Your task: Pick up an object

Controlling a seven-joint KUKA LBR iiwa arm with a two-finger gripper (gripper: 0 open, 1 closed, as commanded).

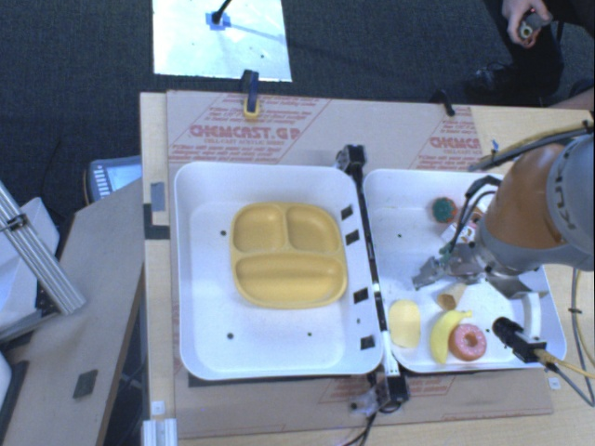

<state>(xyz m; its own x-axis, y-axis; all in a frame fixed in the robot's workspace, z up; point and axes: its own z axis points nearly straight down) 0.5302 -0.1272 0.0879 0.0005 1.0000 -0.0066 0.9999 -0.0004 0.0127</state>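
Note:
My gripper (433, 274) is low inside the right bin (400, 193), near its middle, on the grey arm with the orange band reaching in from the right. Just below and right of it lies a small tan piece (449, 297). Along the bin's front edge sit a pale yellow piece (404, 323), a banana (444, 334) and a pink donut (468, 343). A small green and orange ball (443, 210) rests behind the gripper, toward the far side. Nothing is visibly held.
The left bin (200, 249) holds a yellow divided plate (285, 254). A black divider (364, 249) runs between the two bins. Brown cardboard (279, 128) lies under both. The right bin's near-left floor is bare white.

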